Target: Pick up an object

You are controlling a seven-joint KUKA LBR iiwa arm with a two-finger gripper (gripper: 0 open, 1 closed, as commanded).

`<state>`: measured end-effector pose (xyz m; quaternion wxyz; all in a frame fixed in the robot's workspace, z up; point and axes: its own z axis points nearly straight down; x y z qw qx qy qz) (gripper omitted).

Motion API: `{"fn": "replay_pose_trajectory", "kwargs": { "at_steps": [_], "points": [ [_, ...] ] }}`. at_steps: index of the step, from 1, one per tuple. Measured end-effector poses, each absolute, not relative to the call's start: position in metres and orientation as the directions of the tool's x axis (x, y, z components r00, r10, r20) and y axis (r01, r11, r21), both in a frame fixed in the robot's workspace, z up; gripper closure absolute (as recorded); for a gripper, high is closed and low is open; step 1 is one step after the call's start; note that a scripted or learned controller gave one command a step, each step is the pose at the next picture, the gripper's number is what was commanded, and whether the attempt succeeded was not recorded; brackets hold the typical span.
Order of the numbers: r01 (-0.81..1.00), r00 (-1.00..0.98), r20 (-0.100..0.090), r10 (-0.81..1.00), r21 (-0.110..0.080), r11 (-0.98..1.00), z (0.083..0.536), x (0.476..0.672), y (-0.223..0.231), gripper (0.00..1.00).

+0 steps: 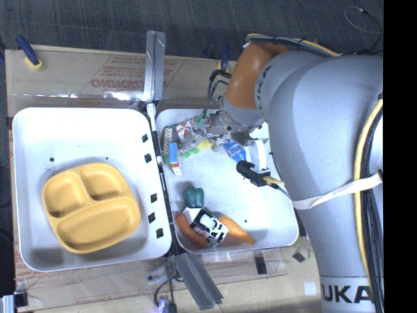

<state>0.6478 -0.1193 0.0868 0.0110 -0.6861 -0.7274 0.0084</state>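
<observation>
My gripper (210, 130) reaches down into the far end of the right bin (277, 208), under the orange wrist band. It hangs over a cluster of small things: a green piece (191, 150), a blue item (234, 152) and a red and white packet (184, 132). A blue, white and red tube (174, 156) lies along the bin's left wall. Nearer the front are a teal block (194, 195), a black and white object (210, 225) and an orange carrot-shaped toy (238, 233). Nothing visibly sits between the gripper's tips.
The left bin (26, 129) holds a yellow divided plate (91, 205). A metal divider (154, 67) stands between the bins at the back. The big grey arm covers the right side of the right bin.
</observation>
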Motion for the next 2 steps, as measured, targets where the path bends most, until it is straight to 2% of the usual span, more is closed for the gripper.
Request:
{"fn": "replay_pose_trajectory", "kwargs": {
  "at_steps": [1,2],
  "points": [
    [0.958,-0.288,0.001,0.958,-0.005,0.288,0.189,0.657,-0.043,0.00],
    [0.917,-0.399,0.004,0.917,-0.009,0.399,0.188,0.617,-0.024,0.00]
  ]
}}
